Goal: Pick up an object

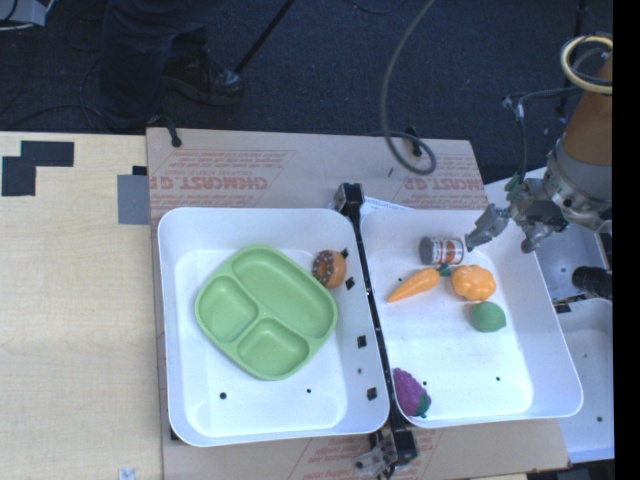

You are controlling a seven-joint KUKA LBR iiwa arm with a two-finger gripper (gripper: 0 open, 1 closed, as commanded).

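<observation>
Objects, can (441,251) and carrot (414,286), lie untouched; gripper (487,228) at two o'clock, jaw state unclear, lifting left.

- a pale wood bench (70,308) carries a brown cardboard sheet (300,173) with red print.
- two shallow white bins lie side by side on the cardboard: left bin (185,368), right bin (545,368).
- their inner rims touch.

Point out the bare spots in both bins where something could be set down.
Right bin: bare floor between green ball and purple grapes; crowded up top around can, carrot, orange fruit. Left bin: free strip below green tray; donut beside it.
</observation>
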